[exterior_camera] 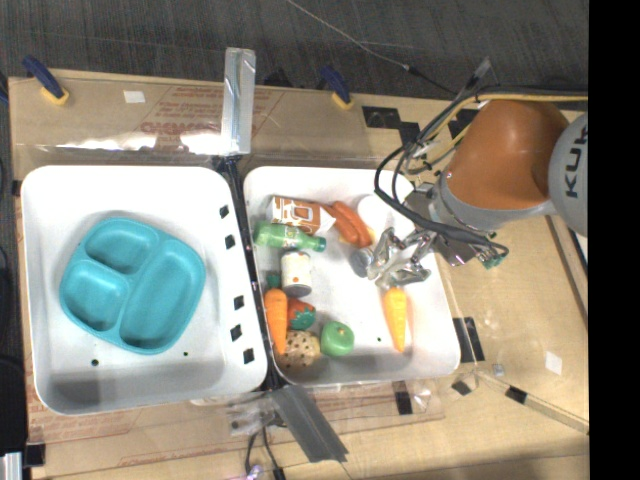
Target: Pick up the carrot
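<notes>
While the grey arm with its orange band [505, 153] reaches in from the right, its metal two-finger gripper [398, 268] hangs over the right shallow white bin [440, 353], just above the top of a yellow-orange carrot [397, 318]; whether it grips anything cannot be told. A second orange carrot [276, 318] lies by the bin's left wall, beside a green apple [338, 339]. The left white bin [40, 298] holds a teal divided plastic tray [132, 284].
</notes>
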